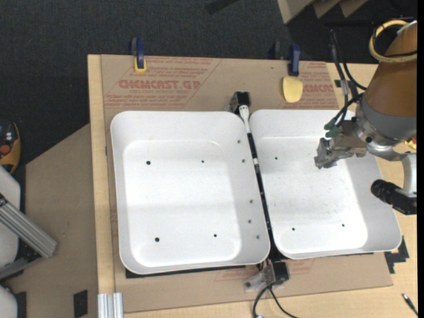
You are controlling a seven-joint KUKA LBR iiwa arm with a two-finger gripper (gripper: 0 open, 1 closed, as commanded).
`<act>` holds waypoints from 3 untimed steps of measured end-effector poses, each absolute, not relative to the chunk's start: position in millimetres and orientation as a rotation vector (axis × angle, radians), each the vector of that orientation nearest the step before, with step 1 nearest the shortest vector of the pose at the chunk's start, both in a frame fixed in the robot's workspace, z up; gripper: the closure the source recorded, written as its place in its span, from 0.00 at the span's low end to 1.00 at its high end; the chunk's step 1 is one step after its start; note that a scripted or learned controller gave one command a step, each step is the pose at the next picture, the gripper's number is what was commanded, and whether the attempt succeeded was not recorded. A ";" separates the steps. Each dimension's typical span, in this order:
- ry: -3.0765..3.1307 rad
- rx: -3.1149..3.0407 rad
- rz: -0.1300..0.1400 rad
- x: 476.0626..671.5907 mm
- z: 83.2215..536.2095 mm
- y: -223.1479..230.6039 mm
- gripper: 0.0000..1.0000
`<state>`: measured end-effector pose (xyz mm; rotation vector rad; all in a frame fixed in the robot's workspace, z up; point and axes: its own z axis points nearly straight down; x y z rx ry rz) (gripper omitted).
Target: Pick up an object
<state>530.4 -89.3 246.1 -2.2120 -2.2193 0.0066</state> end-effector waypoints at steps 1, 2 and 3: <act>-2.241 -2.225 -0.023 560.6 404.7 -48.9 1.00; -2.223 -2.214 0.004 598.8 289.0 -3.8 1.00; -2.226 -2.223 -0.006 588.1 335.1 -0.9 1.00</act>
